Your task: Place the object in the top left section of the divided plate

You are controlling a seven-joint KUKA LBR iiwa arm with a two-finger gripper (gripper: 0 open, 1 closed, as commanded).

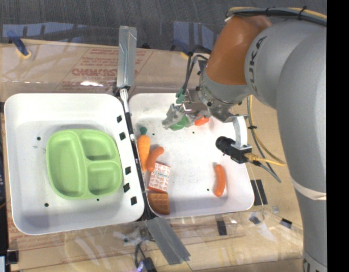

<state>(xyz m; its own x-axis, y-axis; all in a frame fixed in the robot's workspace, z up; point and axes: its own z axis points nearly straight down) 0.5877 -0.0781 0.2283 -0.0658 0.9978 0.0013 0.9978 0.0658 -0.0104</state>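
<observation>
We see our gripper [178, 118] low in the right bin [242, 200], closed around a green-and-orange object [188, 122]. Carrot [143, 149] and sausage [219, 180] lie nearby; the divided plate [83, 163] sits in the left bin [21, 208].

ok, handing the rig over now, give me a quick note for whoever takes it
Tool: low over the back of the right bin, against a green and orange item; a grasp can't be confirmed.
Divided plate: in the left bin, nothing in its sections.
Right bin also holds a carrot, a sausage, a red-and-white packet and a waffle-like piece.
Done: nothing placed.
Left: secure one object, carry it to the plate's top left section.
</observation>
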